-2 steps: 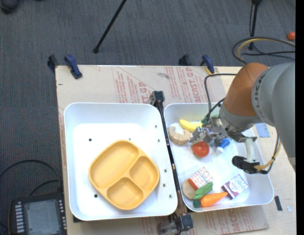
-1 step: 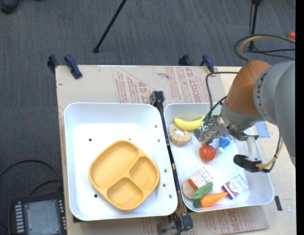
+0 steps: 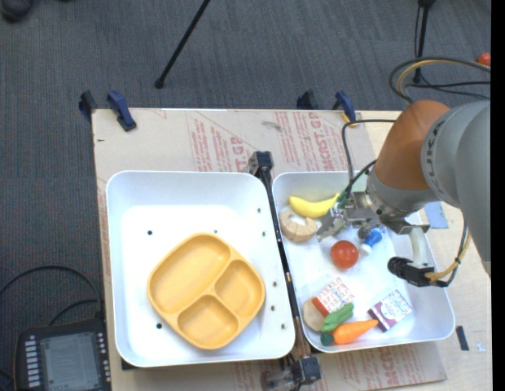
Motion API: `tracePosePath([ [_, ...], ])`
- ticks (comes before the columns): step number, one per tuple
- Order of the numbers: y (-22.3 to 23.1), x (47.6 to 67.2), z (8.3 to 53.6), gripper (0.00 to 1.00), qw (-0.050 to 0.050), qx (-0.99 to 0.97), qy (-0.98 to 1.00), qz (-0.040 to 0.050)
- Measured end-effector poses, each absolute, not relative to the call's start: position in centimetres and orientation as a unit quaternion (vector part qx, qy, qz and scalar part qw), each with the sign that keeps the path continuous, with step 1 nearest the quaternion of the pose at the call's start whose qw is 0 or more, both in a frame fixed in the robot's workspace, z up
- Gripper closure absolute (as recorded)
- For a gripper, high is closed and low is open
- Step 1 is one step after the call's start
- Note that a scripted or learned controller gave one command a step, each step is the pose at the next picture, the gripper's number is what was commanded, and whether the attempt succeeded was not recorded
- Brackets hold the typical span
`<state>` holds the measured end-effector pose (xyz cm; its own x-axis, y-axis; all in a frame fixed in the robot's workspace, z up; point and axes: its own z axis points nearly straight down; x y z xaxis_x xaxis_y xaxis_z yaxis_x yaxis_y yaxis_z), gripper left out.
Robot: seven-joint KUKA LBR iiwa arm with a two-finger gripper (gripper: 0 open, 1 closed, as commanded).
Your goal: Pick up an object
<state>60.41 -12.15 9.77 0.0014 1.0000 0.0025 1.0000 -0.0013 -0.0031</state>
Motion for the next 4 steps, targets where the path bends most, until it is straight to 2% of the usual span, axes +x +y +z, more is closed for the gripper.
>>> tracePosePath([
  [1, -9.5, 55.0, 8.7, 0.0, 0.002, -0.708, -0.707, 0.0005],
  [2, -9.5, 55.1, 9.8, 1.0, 0.002, -0.709, -0.705, 0.0],
  [4, -9.5, 55.2, 11.7, 1.0, 0.004, -0.711, -0.703, -0.0001],
])
